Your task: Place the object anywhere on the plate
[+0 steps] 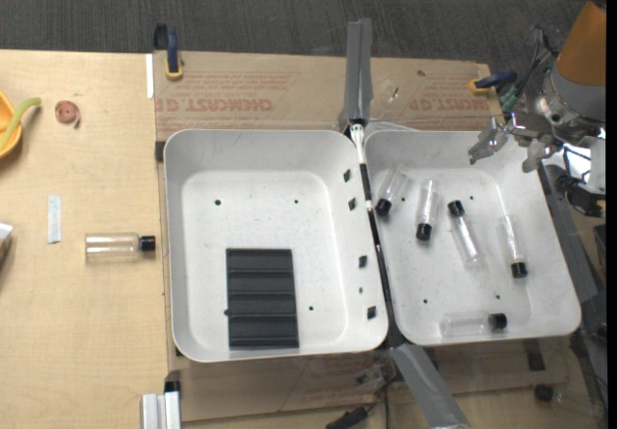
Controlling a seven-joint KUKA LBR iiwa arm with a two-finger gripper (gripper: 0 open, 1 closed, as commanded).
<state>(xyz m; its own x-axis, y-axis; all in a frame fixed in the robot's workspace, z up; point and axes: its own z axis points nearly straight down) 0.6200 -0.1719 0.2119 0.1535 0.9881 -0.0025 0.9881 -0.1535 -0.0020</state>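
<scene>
Five vials point(463, 229) are seen loose in the right bin point(549, 311), none on the dark plate point(261, 298) at the left bin's point(193, 225) six o'clock, while the gripper point(509, 144), fingers spread and empty, hangs at the right bin's one o'clock, so all remains undone.

The pincer point(509, 143) hangs over the right bin's point(554, 316) far right corner. Five vials point(465, 229) lie scattered in that bin, nearer the camera than it. The ridged plate point(260, 299) lies in the left bin point(193, 225), far to its left.
</scene>
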